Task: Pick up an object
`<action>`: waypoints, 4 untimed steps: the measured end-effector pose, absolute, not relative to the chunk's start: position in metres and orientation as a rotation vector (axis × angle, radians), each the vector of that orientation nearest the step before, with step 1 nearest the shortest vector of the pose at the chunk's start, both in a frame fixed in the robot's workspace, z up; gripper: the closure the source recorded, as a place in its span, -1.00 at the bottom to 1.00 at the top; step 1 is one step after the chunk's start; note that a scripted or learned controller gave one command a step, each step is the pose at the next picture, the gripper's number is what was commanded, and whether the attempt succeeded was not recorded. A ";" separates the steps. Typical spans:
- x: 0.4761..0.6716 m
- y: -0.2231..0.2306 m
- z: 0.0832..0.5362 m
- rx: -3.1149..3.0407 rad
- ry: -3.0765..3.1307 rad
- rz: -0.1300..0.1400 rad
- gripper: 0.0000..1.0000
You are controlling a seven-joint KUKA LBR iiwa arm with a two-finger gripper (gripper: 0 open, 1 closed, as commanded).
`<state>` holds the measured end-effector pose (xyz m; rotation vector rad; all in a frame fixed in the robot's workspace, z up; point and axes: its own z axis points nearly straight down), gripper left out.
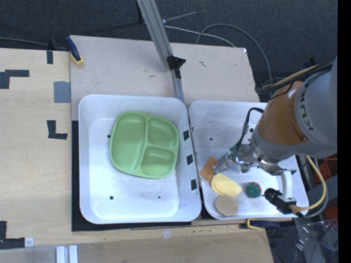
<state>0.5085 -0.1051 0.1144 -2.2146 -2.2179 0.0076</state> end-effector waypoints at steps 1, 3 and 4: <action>0.510 -0.105 0.127 -2.214 -2.221 0.003 1.00; 0.510 -0.100 0.222 -2.222 -2.226 -0.004 1.00; 0.526 -0.043 0.228 -2.211 -2.229 -0.001 1.00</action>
